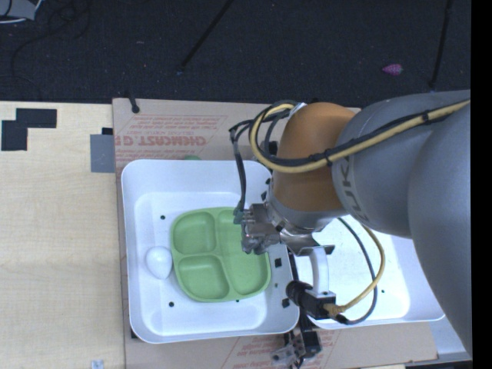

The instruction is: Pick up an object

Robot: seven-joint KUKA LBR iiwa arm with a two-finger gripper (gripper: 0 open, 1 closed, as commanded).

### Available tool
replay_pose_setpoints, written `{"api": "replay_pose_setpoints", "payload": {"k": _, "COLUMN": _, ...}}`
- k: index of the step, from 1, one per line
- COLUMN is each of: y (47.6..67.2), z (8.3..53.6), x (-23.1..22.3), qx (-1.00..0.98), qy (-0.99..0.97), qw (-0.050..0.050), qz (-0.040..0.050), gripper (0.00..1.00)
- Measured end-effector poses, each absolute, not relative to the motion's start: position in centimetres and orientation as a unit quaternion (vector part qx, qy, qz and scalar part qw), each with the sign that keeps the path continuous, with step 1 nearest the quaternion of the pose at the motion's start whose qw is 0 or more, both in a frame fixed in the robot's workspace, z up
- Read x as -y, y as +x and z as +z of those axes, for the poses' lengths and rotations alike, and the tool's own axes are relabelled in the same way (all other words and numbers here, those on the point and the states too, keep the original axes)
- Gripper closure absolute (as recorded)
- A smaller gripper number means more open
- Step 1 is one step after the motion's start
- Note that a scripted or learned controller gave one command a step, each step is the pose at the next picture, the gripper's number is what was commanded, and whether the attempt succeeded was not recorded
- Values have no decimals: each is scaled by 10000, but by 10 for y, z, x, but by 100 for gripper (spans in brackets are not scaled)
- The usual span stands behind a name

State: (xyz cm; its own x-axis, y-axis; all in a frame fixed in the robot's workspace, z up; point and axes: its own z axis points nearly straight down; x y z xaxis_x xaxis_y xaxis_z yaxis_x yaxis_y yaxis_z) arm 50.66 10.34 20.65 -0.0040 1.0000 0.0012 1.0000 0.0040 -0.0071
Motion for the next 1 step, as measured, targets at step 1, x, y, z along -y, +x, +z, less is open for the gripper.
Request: {"api": "replay_pose_setpoints", "payload": {"k": 1, "y": 507, "z": 207, "x": -102, "qx": 7074, "qy": -7068, "qw": 19, "qz": 20, "gripper": 0}}
